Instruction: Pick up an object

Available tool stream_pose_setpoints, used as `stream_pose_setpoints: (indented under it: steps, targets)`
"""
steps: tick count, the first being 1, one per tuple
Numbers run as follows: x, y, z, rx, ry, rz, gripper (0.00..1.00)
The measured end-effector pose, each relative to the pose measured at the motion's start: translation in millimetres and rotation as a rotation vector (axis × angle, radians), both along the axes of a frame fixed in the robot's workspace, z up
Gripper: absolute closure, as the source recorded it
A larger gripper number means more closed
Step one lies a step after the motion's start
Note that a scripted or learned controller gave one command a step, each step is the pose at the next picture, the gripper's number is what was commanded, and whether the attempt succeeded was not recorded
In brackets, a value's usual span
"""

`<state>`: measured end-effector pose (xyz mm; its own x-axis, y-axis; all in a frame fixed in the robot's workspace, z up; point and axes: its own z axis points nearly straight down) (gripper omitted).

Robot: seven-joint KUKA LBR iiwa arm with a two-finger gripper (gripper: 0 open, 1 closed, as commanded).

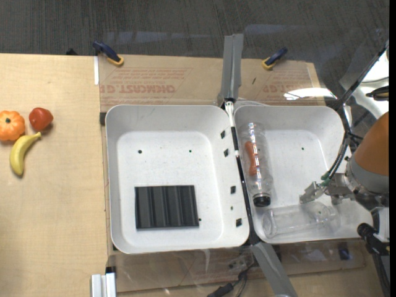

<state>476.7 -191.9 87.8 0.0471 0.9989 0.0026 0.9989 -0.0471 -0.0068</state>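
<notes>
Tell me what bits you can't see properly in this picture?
- Gripper, camera view: too small and blurry among cables to tell open or shut.
- Arm: cut off by the right edge.
- Clear plastic container in the right bin: see-through, so its outline is hard to trace.
- Clear bottle: the orange thing inside is too small to name.

Single fixed camera above bench (55,228), slanted down on both bins (117,166); distance probably moderate.

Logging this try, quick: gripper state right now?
Gripper: low in the right bin, beside the clear cup; open or shut cannot be told, and no object shows between its fingers.
</notes>
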Motion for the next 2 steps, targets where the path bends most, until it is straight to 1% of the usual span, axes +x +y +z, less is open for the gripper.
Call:
stream_pose_setpoints:
  steps: [1, 2]
  targets:
    - [10.5, -28.5, 66.7, -0.004, -0.001, -0.236, 0.0]
    - [1.8, -17.7, 127.7, -0.007, 0.0, -0.526, 0.0]
